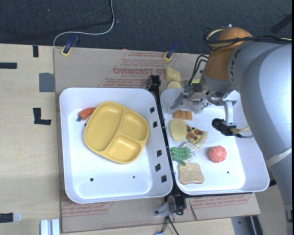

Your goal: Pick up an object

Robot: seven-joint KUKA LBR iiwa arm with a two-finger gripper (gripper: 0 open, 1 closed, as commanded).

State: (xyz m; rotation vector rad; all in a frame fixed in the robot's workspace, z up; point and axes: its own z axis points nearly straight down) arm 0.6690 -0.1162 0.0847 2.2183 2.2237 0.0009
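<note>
Item: grey arm with orange band, entering from 3 o'clock; I am watching its two-finger gripper (188, 102) hovering over the 12 o'clock end of the right shallow white bin (250, 177). Whether it is released or clenched I cannot tell; nothing is showing between its tips.

Candidates, right bin: small orange waffle-like block (182, 115) just below the gripper; pale yellow oval piece (178, 129); toy pizza slice (196, 135); green leafy piece (182, 153); tan toast slice (191, 173); red ball (217, 153) standing apart toward 3 o'clock.

Handling note: I am judging the orange block the nearest pick. I am advising a straight descent centred on it, keeping off the yellow oval beside it and the bin divider at 9 o'clock.

Left bin (71, 180): yellow three-compartment plastic plate (116, 131); orange carrot-like toy (86, 113) at its 10 o'clock edge.

Surroundings: cardboard sheet (132, 70) under both bins, clamped at 12 o'clock; pale wooden bench (19, 146) with black markers; dark carpet (49, 9) and a white cable (110, 9) beyond.
</note>
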